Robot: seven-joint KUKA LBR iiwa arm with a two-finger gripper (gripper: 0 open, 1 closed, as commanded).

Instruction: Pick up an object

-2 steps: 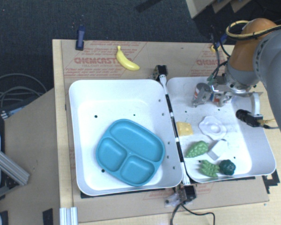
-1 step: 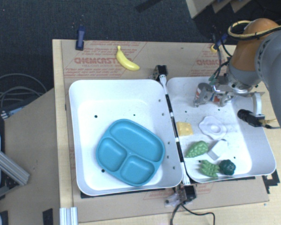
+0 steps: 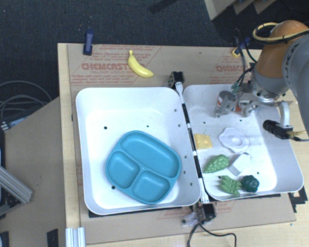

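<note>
My gripper (image 3: 232, 108) hangs low over the far part of the right bin (image 3: 283, 181), fingers apart and nothing between them. Nearer in that bin lie a yellow block (image 3: 202, 141), a white rounded piece (image 3: 233, 139), a light green leafy toy (image 3: 216, 164), another green toy (image 3: 228, 184), a dark green round toy (image 3: 250, 183) and a small white-grey piece (image 3: 239, 163). The closest of these, the white rounded piece, lies a little below the gripper and apart from it.
The left bin (image 3: 92, 117) holds a blue divided plate (image 3: 142, 165). A yellow banana (image 3: 139, 66) and a small blue object (image 3: 88, 41) lie on the bench behind the bins. The arm's orange band (image 3: 278, 48) rises at the right. A black clip (image 3: 176, 78) sits between the bins.
</note>
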